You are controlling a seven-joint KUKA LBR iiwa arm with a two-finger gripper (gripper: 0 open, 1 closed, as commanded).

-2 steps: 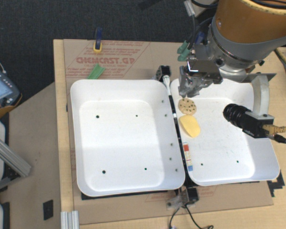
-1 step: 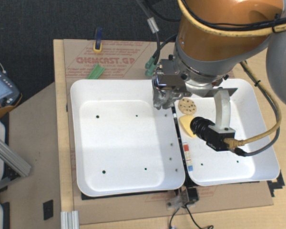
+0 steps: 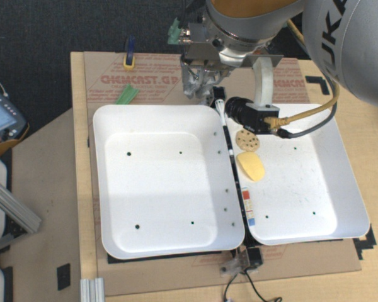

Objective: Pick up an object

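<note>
The gripper (image 3: 200, 85) is hanging over the bench just behind the far rim of the left bin (image 3: 107, 168) — whether it is open or closed, I cannot tell. In the right bin (image 3: 321, 187), near its left wall, a round cookie (image 3: 247, 140) is lying, and a yellow piece (image 3: 251, 167) is sitting just in front of it — both apart from the gripper.
</note>
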